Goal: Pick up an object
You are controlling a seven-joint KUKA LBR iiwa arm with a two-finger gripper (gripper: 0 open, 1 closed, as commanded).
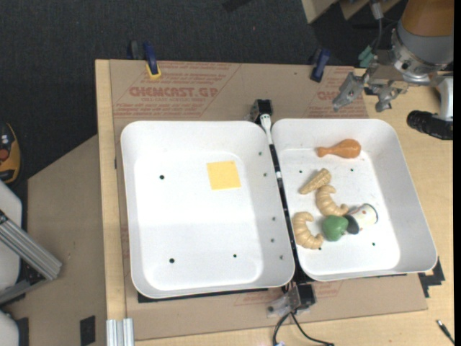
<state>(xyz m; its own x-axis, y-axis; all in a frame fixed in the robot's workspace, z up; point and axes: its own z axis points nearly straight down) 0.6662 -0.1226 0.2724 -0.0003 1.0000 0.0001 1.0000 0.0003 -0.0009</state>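
My gripper (365, 96) hangs above the bench just beyond the far rim of the right bin (407, 186), open with nothing between its fingers. In that bin lie an orange drumstick (340, 149), a tan pastry piece (315, 182), a curved tan piece (330, 201), another curved tan piece (306, 231), a green ball (334, 228) and a small black-and-white object (361, 218). The green ball touches both curved pieces and the black-and-white object. A flat yellow square (223, 174) lies alone in the left bin (180, 244).
The two bins meet at a black hinge strip (275, 171). Brown cardboard (216, 92) covers the bench behind them, held by blue clamps (150, 58). A silver rail (29, 247) sits at the left edge.
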